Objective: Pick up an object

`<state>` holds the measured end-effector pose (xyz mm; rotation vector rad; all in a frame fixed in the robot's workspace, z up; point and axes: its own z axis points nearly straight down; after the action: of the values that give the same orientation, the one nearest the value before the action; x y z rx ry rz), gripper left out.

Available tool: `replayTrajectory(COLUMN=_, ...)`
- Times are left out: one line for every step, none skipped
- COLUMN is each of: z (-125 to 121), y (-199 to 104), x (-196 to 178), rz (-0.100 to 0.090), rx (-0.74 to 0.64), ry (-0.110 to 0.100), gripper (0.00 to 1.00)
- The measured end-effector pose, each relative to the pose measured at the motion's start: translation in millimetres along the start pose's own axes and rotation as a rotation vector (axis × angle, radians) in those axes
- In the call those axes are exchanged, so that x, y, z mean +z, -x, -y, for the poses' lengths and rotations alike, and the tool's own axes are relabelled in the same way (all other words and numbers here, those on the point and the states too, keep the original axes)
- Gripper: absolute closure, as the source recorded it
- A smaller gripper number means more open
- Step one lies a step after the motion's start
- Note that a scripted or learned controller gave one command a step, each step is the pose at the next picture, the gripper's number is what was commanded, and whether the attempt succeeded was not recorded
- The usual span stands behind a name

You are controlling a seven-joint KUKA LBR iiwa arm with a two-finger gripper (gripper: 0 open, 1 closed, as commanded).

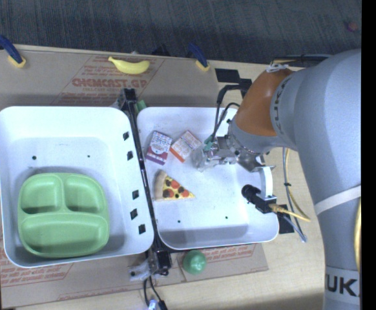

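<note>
The grey KUKA arm [317,134] with its orange band [260,105] is reaching in from the right over the right-hand shallow white bin [207,234]. Its two-finger gripper [206,155] is hanging low in the upper middle of that bin, just right of a small tan and white carton [185,145] and seemingly touching its right edge; whether the gripper is pinching anything cannot be told from this angle, since metal parts are blurring together there.

Beside that carton, to its left, a small white and maroon packet [159,146] is lying flat on the bin floor. Below the two, a toy pizza slice [173,189], yellow with red dots, is resting near the bin's left wall, apart from the gripper.

The left-hand shallow white bin [59,124] is carrying a pale green divided plastic tray [62,213] in its lower half.

On the cardboard sheet [78,82] under the bins, a yellow toy banana [129,64] is lying above the bins and a green ball [194,261] is sitting below the right bin's front edge.
</note>
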<state>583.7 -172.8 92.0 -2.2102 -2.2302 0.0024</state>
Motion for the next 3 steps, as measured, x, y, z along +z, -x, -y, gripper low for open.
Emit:
replayTrajectory(z=7, y=22, x=-146, rz=0.003, rx=0.005, ry=0.006, gripper=1.00)
replayTrajectory(z=7, y=22, x=-145, rz=0.001, rx=0.004, ry=0.003, gripper=0.00)
replayTrajectory(z=-25, y=31, x=0, rz=0.000, rx=0.002, ry=0.000, gripper=0.00)
